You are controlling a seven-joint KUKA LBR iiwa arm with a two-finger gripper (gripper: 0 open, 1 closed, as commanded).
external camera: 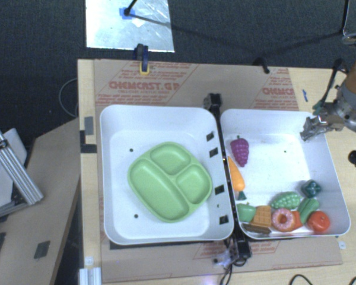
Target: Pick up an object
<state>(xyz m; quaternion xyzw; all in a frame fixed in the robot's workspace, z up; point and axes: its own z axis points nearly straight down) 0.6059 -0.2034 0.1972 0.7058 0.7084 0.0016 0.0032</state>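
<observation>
Over the far right edge of the right bin (329,153) hangs the tool (311,127), and I cannot tell its state, while purple grapes (240,150) lie near the bin's left wall and more toy food sits along its near edge.

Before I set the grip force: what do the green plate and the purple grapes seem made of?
The green plate looks like smooth, matte moulded plastic: one even colour, rounded compartment walls. The purple grapes seem to be toy plastic, bumpy with a slight sheen, though rubber cannot be ruled out.
</observation>
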